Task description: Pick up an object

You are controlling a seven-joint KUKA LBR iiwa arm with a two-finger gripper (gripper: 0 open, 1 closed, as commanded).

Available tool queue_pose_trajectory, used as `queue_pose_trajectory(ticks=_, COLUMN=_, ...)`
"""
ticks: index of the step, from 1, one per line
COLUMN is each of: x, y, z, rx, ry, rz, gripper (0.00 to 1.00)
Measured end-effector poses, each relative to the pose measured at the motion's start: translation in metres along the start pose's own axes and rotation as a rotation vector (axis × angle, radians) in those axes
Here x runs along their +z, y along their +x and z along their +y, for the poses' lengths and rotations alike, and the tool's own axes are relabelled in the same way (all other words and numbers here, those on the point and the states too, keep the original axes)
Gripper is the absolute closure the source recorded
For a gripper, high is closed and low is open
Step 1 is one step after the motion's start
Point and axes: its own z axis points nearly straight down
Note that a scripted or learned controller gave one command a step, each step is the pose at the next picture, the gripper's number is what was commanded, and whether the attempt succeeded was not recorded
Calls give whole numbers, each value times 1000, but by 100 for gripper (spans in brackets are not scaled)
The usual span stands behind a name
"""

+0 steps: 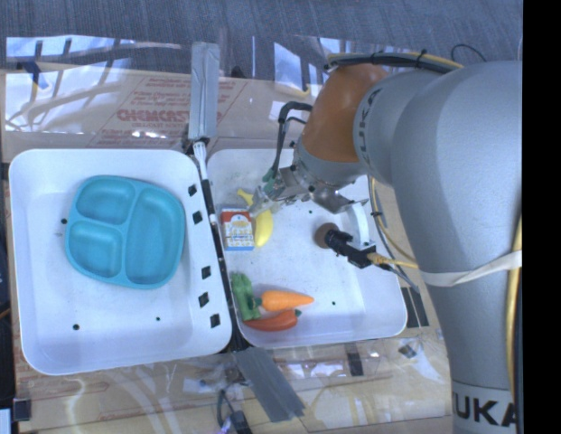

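The left bin [27,242] holds a blue plate [126,231] with three parts. The right bin [375,319] holds a yellow banana [263,229], a small carton [237,229], a carrot [285,300] and a red pepper [273,322] near the middle of the frame. The gripper [273,191] sits right over the banana; I cannot tell how its jaws stand. Brown cardboard [126,107] lies behind.

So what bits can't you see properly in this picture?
- Gripper, camera view: the arm's wrist covers it, so open or shut is unclear.
- Banana: its top end sits under the gripper.
- Small carton: label too small to read.
- Red thing: mostly hidden under the carrot.
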Motion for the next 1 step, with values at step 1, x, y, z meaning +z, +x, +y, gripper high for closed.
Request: queue_pose_trajectory(ticks=1, x=-85, y=25, z=5, rx=123, ry=8, rz=1, gripper=100)
